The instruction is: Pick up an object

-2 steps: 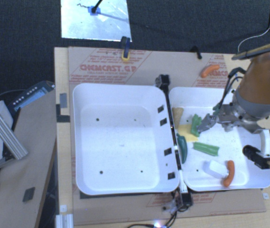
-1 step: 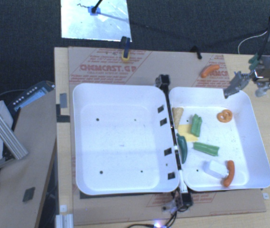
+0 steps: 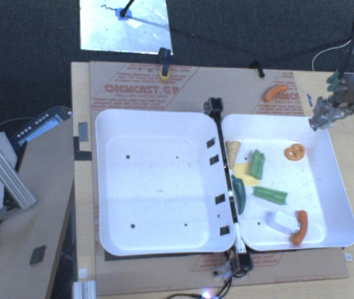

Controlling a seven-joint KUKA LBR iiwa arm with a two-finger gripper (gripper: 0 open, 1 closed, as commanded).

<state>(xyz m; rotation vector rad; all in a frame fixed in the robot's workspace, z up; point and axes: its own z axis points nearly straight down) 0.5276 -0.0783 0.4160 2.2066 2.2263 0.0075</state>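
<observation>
The right bin holds several small items: an orange pretzel, a green pepper piece, a yellow slice, a cone, a long green vegetable, a dark green one, a white block and an orange sausage. My gripper hangs over the bin's upper right corner, well to the right of and above the pretzel. Nothing shows between its fingers.
The left bin lies beside the right one, with black clips along the shared wall. Another orange sausage lies on the cardboard behind the right bin. A yellow and blue clamp stands at the back.
</observation>
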